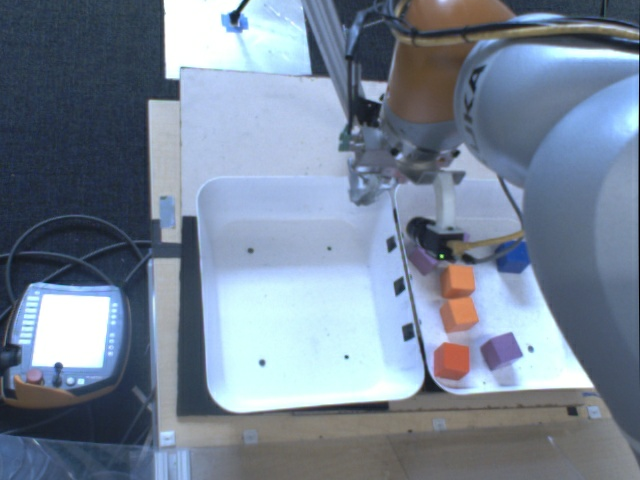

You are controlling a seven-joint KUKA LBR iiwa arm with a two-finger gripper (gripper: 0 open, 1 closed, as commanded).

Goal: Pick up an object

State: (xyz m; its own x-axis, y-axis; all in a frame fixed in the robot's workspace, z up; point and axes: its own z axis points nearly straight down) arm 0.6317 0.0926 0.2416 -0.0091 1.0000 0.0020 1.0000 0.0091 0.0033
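Gripper (363, 186) hangs at upper centre of the frame, over the far rim of the left bin (300, 303); whether it is spread or closed I cannot tell. The right bin (545, 360), at lower right, holds orange cubes (460, 315), a purple block (501, 349) and a blue block (513, 258). Judging by this, nothing is lifted yet; choosing, descending and grasping all remain.

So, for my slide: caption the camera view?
KUKA arm above two white bins, coloured blocks in the right one.
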